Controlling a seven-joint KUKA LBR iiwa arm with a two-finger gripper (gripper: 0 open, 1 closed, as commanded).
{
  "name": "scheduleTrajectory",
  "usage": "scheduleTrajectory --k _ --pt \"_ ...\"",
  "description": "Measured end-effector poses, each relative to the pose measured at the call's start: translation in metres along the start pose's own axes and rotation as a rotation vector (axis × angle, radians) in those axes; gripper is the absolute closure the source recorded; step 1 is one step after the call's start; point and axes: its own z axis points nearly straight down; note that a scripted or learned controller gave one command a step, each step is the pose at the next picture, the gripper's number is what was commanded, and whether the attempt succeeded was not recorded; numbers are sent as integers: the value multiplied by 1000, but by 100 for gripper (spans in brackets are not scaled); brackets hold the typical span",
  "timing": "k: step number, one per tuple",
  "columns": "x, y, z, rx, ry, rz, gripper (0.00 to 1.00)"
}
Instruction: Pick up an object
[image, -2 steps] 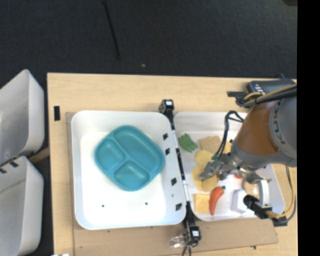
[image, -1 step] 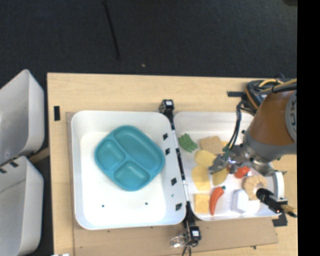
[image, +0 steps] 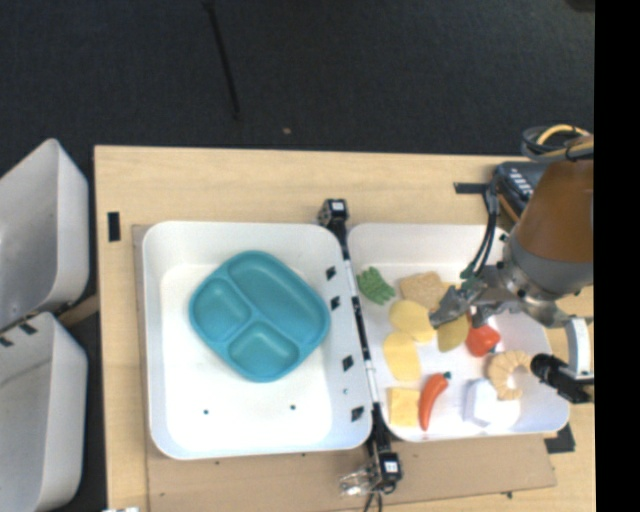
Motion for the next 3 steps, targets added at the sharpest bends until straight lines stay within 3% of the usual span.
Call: scheduleTrajectory --k 1,3 --pt "-1 1 -24 3 1 -1 100" --pt "69 88 -36 3 2 -3 100"
